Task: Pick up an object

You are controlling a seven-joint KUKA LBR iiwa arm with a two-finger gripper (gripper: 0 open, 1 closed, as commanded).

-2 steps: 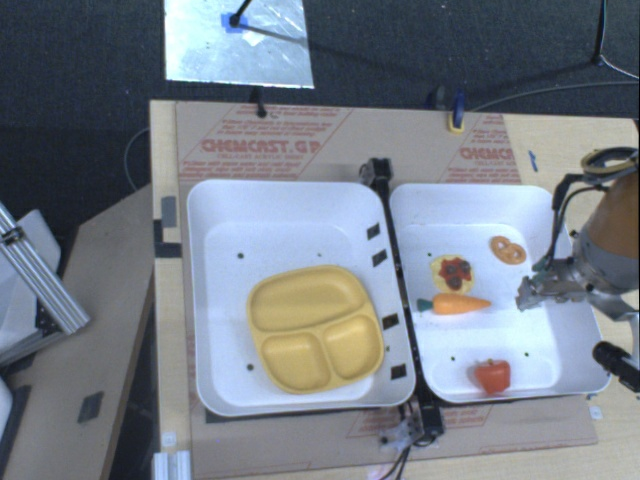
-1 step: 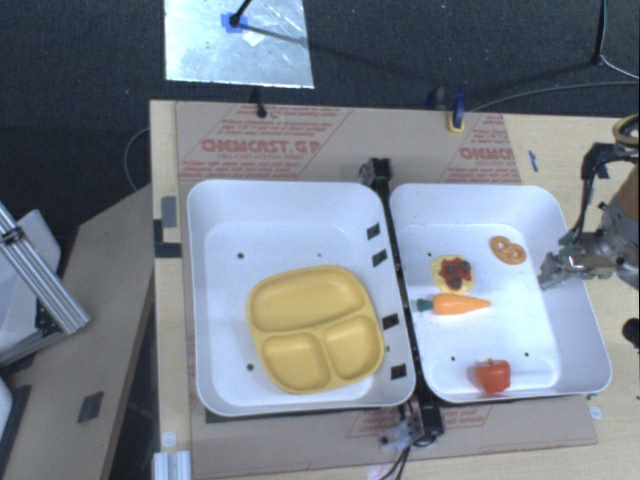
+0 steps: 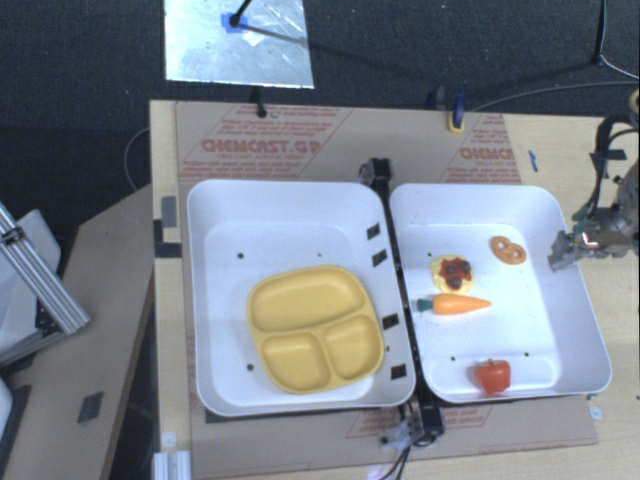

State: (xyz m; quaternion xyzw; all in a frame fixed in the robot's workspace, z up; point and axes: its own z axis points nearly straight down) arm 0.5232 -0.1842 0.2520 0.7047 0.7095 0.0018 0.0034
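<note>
The right bin (image 3: 560, 298) holds several toy foods. An orange carrot (image 3: 458, 305) lies across its middle. Just above it sits a small yellow piece with a red top (image 3: 453, 272). A pretzel (image 3: 508, 251) lies further to the upper right, and a red pepper (image 3: 492, 375) rests near the front wall. My gripper (image 3: 580, 240) hangs at the right rim of this bin, to the right of the pretzel and apart from every object. Nothing shows between its fingers.
In the left bin (image 3: 215, 268) lies a yellow divided plate (image 3: 315, 326) with three compartments. Black clips run down the seam between the bins. A metal sheet (image 3: 237, 28) lies beyond the bench at the back. An aluminium frame (image 3: 35, 268) stands at the far left.
</note>
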